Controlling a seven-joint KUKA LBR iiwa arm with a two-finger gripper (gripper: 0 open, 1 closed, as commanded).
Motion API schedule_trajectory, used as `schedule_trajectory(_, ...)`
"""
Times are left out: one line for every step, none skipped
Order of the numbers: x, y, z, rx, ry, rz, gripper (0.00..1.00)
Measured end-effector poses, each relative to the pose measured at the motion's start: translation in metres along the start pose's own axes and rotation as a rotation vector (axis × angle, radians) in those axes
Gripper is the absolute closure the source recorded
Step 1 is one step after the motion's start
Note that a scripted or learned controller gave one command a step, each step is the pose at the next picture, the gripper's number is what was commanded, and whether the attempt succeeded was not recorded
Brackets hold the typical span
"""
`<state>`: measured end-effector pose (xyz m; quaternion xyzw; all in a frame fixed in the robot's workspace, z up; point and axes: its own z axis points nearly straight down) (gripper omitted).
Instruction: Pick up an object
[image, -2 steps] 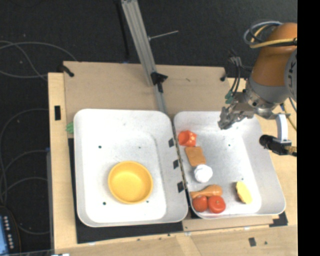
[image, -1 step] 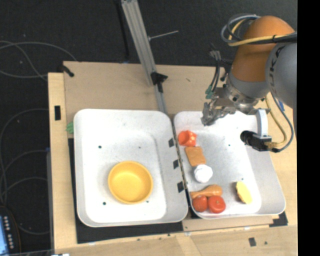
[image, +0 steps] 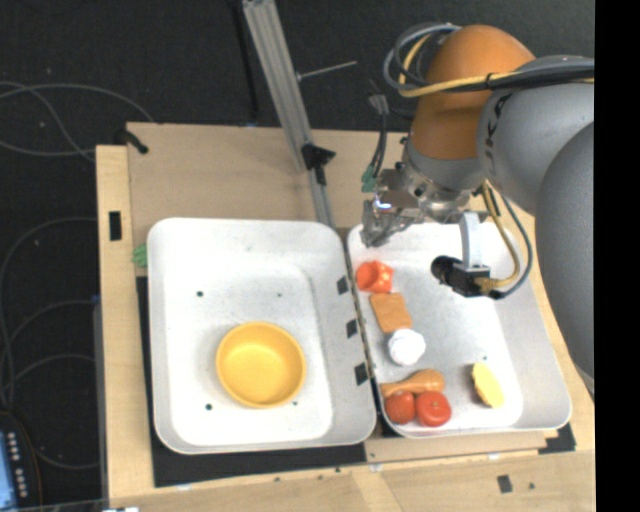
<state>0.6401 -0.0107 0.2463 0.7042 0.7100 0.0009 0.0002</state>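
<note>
At the left of the frame, the left bin (image: 180, 260) lies on the desk (image: 220, 170) and holds a yellow bowl (image: 261, 364) in its lower middle. Just right of it, touching along the shared edge, is the right bin (image: 520, 340). Down that bin's left side run an orange-red piece (image: 373, 276), a tan block (image: 391, 312) and a white round object (image: 406, 348), close together in a column. Below them lie an orange carrot-like piece (image: 413, 382) and two red tomatoes (image: 420, 408), with a yellow piece (image: 487, 385) at lower right. The pincer (image: 378, 232) hangs over the bin's upper left corner, just above the orange-red piece; whether it is spread or pressed together cannot be told. Nothing is seen between its tips.
</note>
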Motion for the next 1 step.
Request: schedule_trajectory(0.0555,0.0098,-0.009,-0.001,0.001,0.0,1.0)
